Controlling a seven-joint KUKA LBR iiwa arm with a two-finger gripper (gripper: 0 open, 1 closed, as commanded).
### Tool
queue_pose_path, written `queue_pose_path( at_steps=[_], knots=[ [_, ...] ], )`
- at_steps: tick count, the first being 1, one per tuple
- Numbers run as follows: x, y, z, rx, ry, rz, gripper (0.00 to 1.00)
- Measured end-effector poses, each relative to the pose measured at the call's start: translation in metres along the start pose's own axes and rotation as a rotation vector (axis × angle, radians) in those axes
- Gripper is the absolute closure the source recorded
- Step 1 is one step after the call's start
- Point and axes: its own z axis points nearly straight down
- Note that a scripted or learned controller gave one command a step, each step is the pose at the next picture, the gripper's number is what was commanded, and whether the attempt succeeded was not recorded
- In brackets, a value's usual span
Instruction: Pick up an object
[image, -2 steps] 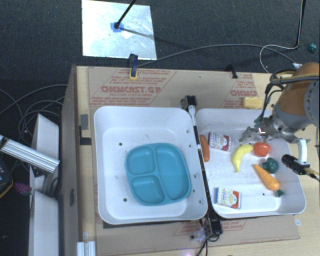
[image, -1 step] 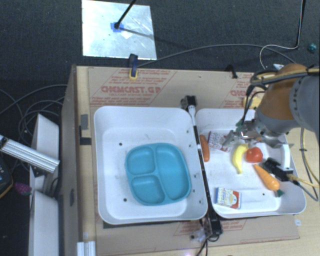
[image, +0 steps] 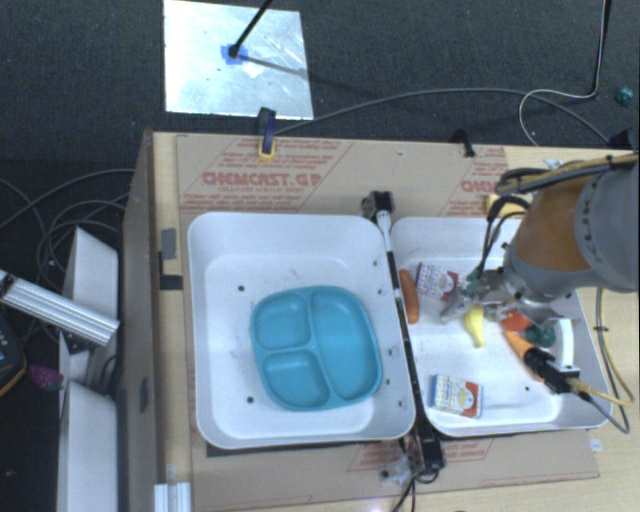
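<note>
the bench is a brown board with red lettering, carrying two shallow white bins side by side. the left bin holds a large blue divided plate with three compartments, lying flat near the bin's middle. the right bin is the crowded one, and the grey arm with its orange band reaches over it from the right, covering much of the bin's far right side.

inside the right bin, a small printed box lies flat near the front wall, well apart from the rest. a second small red and white packet lies further back, just beside a long orange-red sausage-shaped piece that runs along the dividing wall. an orange carrot-like piece lies under the arm's wrist near a small teal bit, too blurred to name.

the gripper points left and down toward the bin floor. a small yellow banana-shaped object lies right beneath it, touching or nearly so. whether the fingers are spread or closed cannot be told here.
</note>
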Motion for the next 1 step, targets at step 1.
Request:
queue_pose_path(
  at_steps=[1],
  knots=[
    [0.0001,0.0013,-0.0112,-0.003,0.000,-0.001,1.00]
  ],
)
